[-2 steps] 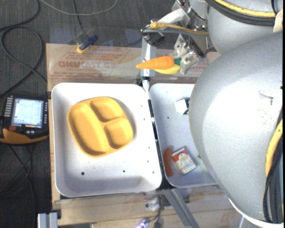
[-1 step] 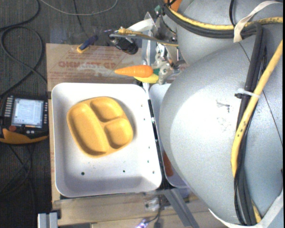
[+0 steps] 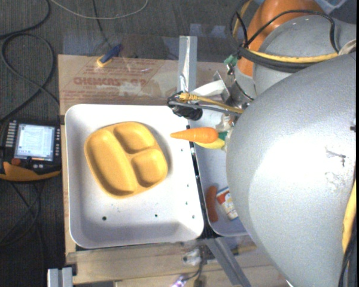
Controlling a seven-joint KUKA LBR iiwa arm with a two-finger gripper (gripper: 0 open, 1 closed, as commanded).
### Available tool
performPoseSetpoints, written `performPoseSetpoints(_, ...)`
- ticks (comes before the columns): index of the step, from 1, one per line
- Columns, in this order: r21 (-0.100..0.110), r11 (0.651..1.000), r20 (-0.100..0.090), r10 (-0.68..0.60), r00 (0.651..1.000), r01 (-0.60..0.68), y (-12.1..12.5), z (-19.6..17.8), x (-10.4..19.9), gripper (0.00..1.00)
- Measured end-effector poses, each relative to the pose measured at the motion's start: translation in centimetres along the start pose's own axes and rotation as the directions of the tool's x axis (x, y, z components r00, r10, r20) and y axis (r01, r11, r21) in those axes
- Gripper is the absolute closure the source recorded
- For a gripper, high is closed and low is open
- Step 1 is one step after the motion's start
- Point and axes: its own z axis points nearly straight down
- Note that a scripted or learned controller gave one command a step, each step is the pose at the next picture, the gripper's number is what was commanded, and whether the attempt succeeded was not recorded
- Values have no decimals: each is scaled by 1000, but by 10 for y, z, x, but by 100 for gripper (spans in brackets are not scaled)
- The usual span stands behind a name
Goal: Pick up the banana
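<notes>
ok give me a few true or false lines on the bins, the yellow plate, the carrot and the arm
1. The yellow plate lies in the left bin. True.
2. The plate has three compartments. True.
3. The carrot lies in a plate compartment. False: it sits by the divide between the two bins, apart from the plate.
4. The carrot's tip points to the view's left. True.
5. The arm covers most of the left bin. False: it covers most of the right bin.
6. The handheld screen unit sits inside the left bin. False: it lies on the floor, left of the bench.
</notes>
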Motion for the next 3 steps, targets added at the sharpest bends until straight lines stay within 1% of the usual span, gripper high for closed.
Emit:
performPoseSetpoints(1,2,1000,-2,-21,1000,21,-127,-36,35,100)
performPoseSetpoints(2,1,1000,-2,-1,1000,1,-93,-106,-1,100)
performPoseSetpoints(3,1,1000,-1,-2,1000,2,-139,-42,68,100)
